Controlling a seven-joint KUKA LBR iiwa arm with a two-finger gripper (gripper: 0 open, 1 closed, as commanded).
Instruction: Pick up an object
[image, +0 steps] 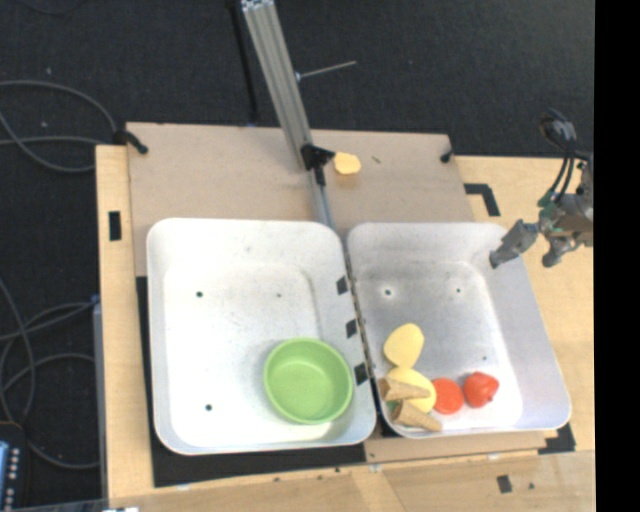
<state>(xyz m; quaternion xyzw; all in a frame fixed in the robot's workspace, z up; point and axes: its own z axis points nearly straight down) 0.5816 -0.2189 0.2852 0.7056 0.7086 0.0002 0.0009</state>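
My gripper (529, 250) hangs over the far right corner of the right bin (440, 265), fingers spread open with nothing between them. At that bin's near edge lie a pale yellow rounded piece (403, 344), a yellow and tan wedge (410, 386), a tan piece (417, 418), an orange-red ball (448, 397) and a red object (481, 388). All of these lie well below and left of the gripper. A green bowl (308, 380) sits upright in the near right part of the left bin (210, 270).
A slanted aluminium post (283, 85) rises from the bench behind the seam between the bins. A small yellow object (347, 163) lies on the bench beside its base. Cables trail on the dark floor at left.
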